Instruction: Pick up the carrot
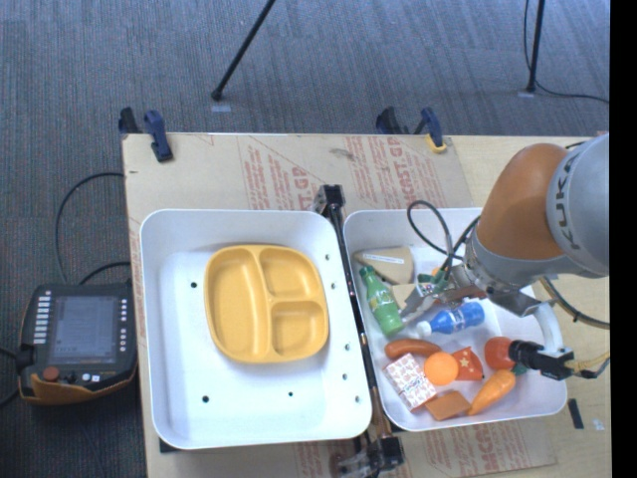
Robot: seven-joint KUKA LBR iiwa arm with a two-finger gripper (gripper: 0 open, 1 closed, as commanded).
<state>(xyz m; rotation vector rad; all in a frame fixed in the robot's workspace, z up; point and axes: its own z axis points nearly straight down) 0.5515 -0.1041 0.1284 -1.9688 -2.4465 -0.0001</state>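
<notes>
Camera view: jaws (430,289), opening can't be told, hang above the green plastic bottle (380,301), well apart from the tapered orange carrot (493,390); risk: wrong item grabbed.

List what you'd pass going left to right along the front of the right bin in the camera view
Red and white packet → orange ball → red carton → carrot.
</notes>
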